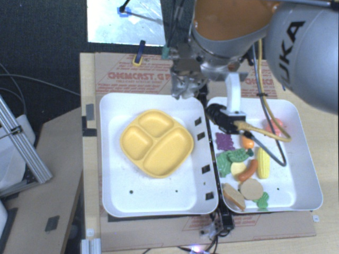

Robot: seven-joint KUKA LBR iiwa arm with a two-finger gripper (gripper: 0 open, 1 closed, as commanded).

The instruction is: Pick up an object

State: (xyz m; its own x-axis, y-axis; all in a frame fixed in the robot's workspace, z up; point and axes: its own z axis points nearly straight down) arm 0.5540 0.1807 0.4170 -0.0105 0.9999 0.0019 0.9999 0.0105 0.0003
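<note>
Two white bins: the left bin [114, 194] holds one yellow divided plate [157, 142], the right bin [304, 168] a pile of toy food [246, 165]. The gripper [185, 86] hangs above the left bin's far rim; whether it is spread or closed, I cannot tell. The plate lies below it, the food to its right.

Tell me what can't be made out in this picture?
- The hand: blurred and tucked under the arm in the camera view, its fingers unreadable.
- Upper part of the right bin: covered by the arm.
- Toy foods: small and piled, several overlapping.
</note>
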